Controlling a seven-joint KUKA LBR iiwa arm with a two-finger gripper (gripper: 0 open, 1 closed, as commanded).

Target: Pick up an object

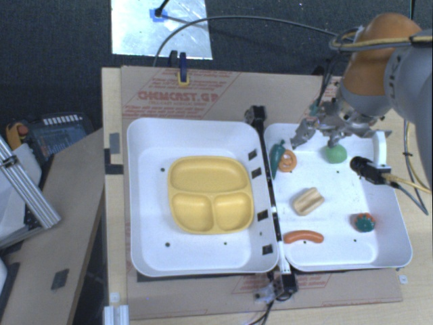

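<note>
Your likeliest target is the green round object (pixel 335 154), which sits in the right bin (pixel 389 246) near its back wall, directly under one fingertip of the gripper (pixel 318 135). The 2 fingers stand spread apart with nothing between them, one tip at the green piece and the other hanging over bare bin floor toward the orange-and-green toy (pixel 284 159), so you have no grasp yet. I judge the arm is poised this way because the spread jaws need to straddle a piece before closing; as they stand, they look offset to the side of it. The remaining pieces lie well apart in the same bin: a tan bread roll (pixel 306 200) mid-floor, a red sausage (pixel 303 237) near the front, a small teal-and-red item (pixel 364 222) at the right. The left bin (pixel 145 181) holds a yellow divided tray (pixel 210 193), out of the way.
</note>
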